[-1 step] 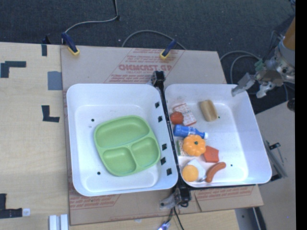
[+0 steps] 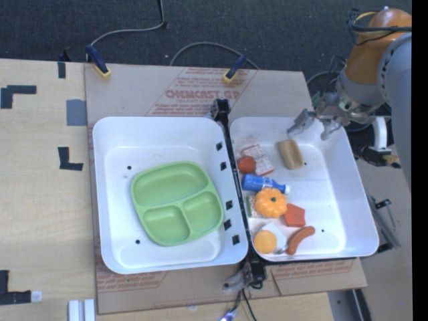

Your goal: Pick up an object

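My gripper (image 2: 314, 127) hangs open over the far edge of the right bin (image 2: 348, 199), its two grey fingers spread with nothing between them. Just below and left of it lies a tan bread roll (image 2: 290, 154). Further down the bin's left side sit a red tomato (image 2: 247, 165), a clear packet (image 2: 257, 158), a blue bottle with a white cap (image 2: 263, 184), an orange pumpkin (image 2: 270, 203), a red block (image 2: 294, 215), a yellow-orange fruit (image 2: 265, 241) and a sausage (image 2: 300, 239).
The left bin (image 2: 114, 152) holds a green divided plate (image 2: 176, 202). Both bins rest on a cardboard sheet (image 2: 194, 92) held by yellow clamps. Cables run along the back and between the bins at the front.
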Robot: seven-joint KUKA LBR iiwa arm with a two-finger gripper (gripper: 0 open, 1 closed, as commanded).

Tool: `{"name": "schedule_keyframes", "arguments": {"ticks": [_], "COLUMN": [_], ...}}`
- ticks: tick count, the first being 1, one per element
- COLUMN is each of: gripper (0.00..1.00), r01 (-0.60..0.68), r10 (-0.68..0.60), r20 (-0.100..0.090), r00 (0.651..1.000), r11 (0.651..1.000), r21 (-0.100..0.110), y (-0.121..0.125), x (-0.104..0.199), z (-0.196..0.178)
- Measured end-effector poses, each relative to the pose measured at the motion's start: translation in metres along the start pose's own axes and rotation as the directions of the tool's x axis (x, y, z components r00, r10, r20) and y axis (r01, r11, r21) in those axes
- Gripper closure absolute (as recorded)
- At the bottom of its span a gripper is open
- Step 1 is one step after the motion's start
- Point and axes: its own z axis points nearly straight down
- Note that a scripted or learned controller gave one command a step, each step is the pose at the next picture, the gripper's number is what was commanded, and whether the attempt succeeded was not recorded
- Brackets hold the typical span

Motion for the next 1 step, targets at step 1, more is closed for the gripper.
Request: {"name": "schedule_keyframes", "arguments": {"ticks": [1], "gripper": [0.00], "r01": [0.001], "r10": [-0.001], "r20": [0.003], "r00": [1.000], "r11": [1.000], "r21": [-0.007], "y": [0.0025], "x": [0.0026], "z": [0.0825]}}
